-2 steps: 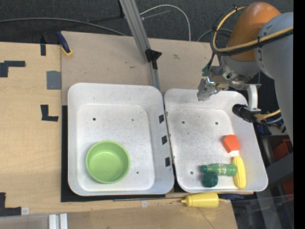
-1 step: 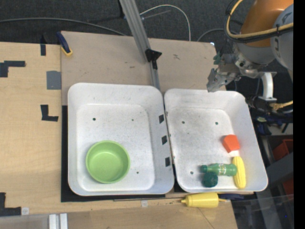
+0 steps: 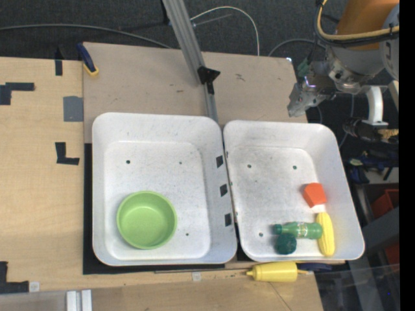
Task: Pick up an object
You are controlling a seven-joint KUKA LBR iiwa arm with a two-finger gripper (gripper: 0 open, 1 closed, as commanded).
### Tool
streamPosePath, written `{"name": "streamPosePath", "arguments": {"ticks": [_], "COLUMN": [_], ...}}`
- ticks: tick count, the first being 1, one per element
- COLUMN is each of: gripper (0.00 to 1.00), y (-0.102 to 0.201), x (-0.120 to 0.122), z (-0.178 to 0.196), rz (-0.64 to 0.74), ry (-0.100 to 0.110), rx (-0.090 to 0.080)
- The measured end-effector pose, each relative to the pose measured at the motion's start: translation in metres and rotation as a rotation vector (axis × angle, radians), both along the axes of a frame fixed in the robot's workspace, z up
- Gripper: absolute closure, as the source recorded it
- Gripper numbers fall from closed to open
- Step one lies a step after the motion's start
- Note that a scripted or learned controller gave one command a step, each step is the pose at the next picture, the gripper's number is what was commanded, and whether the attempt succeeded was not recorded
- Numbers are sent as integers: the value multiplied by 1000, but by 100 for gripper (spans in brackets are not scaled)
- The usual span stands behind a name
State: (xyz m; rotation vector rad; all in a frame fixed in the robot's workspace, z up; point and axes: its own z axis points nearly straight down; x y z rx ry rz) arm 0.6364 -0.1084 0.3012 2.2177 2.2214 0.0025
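We cannot tell our gripper's (image 3: 303,101) state above the right bin (image 3: 272,135); we should descend squarely over the orange block (image 3: 314,194).

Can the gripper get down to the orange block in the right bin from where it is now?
Probably yes: the orange block lies uncovered, apart from the yellow item; the gripper hangs above the bin's far rim.

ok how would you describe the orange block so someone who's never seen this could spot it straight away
Look at the right-hand white bin; a small cluster sits against its right wall. The orange block is the uppermost piece there, just above the yellow banana-like object and the green bottle. It is the only orange, boxy item; its neighbours are elongated.
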Motion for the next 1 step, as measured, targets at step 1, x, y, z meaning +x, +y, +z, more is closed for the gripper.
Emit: {"name": "streamPosePath", "arguments": {"ticks": [1], "gripper": [100], "y": [47], "x": [-15], "z": [-4], "rz": [3], "ry": [5], "rx": [1]}}
